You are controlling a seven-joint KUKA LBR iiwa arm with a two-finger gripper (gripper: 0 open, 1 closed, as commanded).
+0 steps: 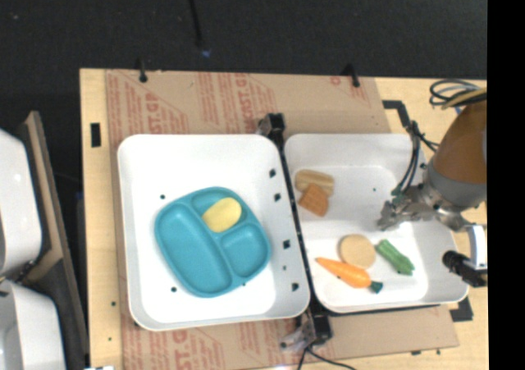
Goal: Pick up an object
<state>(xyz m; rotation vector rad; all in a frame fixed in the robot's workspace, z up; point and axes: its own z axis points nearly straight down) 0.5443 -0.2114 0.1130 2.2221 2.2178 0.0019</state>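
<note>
The right bin (361,159) holds a tan bread-like piece (315,180), a brown block (313,200), a round beige disc (357,251), an orange carrot (344,272) and a green piece (394,256). My gripper (394,214) hangs low over the bin's right part, just above the green piece and right of the disc. Nothing shows between its fingertips. In the left bin (148,171) lies a blue divided tray (209,249) with a yellow lump (221,214) in its upper compartment.
The arm's orange band and grey wrist (459,163) come in over the right bin's right wall. A black divider bar (287,212) runs between the bins. Cables (414,147) trail along the right bin's back corner.
</note>
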